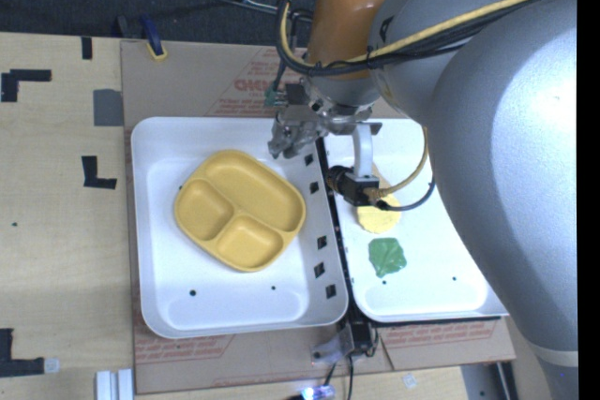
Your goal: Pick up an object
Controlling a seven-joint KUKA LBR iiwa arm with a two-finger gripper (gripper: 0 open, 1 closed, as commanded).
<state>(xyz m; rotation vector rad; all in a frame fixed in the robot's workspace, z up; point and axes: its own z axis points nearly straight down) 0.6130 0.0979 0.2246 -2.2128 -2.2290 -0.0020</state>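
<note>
While the gripper hovers by the left bin wall, jaw state impossible to tell, it seems mid-approach; next it must descend onto the yellow divided plate in that bin.

One fixed camera looks down slantwise on both bins.

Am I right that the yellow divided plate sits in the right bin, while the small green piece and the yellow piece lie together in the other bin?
Not quite: the camera view shows the yellow divided plate in the left bin. The small green piece and the yellow piece lie in the right bin.
</note>
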